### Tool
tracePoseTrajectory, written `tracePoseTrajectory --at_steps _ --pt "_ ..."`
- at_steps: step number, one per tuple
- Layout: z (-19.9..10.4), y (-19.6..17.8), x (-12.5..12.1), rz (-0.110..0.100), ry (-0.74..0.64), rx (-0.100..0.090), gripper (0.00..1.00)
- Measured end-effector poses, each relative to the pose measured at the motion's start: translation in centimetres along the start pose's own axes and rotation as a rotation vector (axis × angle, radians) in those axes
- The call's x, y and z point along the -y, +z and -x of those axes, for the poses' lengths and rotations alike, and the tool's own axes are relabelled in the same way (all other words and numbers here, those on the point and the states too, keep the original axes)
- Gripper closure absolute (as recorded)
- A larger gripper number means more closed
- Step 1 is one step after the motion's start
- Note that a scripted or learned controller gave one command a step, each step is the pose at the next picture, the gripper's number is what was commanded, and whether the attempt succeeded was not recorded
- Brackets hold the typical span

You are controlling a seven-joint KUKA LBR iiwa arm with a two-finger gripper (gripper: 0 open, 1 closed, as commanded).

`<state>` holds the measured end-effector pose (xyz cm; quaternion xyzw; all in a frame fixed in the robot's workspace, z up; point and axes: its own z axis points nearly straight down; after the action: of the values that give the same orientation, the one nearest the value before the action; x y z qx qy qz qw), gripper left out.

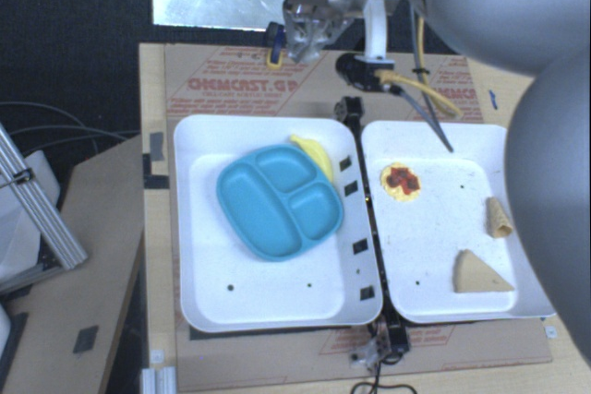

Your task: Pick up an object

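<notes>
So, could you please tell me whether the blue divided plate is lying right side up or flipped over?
Right side up: the blue divided plate lies flat in the left bin, its three compartments facing upward.

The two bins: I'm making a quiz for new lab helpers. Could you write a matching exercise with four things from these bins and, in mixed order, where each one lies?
Things:
1. blue divided plate
2. banana
3. small pizza
4. tan wedge

Places:
A. right bin, lower right part
B. left bin, in the middle
C. right bin, upper left part
D. left bin, at the plate's upper right edge

Pairs: 1-B, 2-D, 3-C, 4-A
</notes>
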<state>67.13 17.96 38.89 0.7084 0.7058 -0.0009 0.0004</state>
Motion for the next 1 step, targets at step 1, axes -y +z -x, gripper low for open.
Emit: tracePoseTrajectory --at_steps 1 --pt "-3.50 -1.81 3.03 0.002 -0.008 -0.003 1.00"
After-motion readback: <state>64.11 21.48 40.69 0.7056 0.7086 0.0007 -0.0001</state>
